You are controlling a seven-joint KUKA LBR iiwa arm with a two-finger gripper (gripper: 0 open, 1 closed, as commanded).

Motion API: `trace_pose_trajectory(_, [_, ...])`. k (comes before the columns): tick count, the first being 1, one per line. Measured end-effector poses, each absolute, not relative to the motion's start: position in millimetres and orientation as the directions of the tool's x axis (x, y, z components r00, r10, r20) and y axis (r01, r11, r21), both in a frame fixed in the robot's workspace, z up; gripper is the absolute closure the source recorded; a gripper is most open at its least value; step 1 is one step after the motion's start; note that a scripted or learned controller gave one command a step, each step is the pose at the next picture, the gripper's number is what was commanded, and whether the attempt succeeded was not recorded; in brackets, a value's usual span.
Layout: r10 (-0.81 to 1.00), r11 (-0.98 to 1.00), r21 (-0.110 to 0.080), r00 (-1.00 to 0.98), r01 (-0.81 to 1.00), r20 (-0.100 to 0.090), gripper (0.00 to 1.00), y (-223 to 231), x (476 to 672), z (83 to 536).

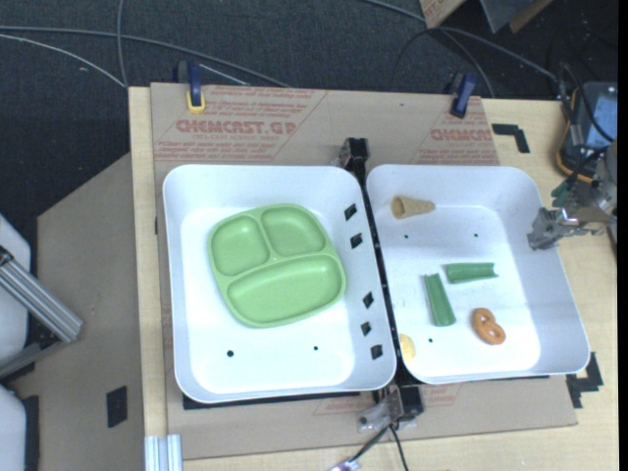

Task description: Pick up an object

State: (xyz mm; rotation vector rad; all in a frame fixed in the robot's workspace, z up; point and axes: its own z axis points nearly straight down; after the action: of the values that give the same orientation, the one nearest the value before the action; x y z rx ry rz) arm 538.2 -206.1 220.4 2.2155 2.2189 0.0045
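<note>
Over at the right edge of the bench the gripper [547, 230] hangs just outside the right bin's [549, 356] rim, above bare wood; from here it is a small grey blur and I cannot tell how it is set, though nothing shows in its grasp. Inside that right bin lie five small things, all apart from one another: a tan cone [412, 206] near the far wall, two green sticks [470, 273] [439, 299] in the middle, one lying across and one lengthwise, an orange pretzel [488, 327] toward the near right, and a small yellow piece [405, 344] against the near left corner. The left bin [186, 361] holds a green divided plate [277, 264], three compartments, set flat.
</note>
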Motion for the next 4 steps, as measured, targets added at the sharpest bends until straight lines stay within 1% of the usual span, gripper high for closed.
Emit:
trace_pose_trajectory(1, [1.0,0.002,0.007,-0.002,1.0,-0.002,1.0,-206,539.5,275])
trace_pose_trajectory(2, [1.0,0.005,-0.002,-0.005,1.0,0.002,1.0,-152,554.7,260])
trace_pose_trajectory(3, [1.0,0.003,0.0,-0.003,1.0,0.001,1.0,-110,568.7,256])
trace_pose_trajectory(4, [1.0,0.005,-0.002,-0.005,1.0,0.002,1.0,-53,570.7,258])
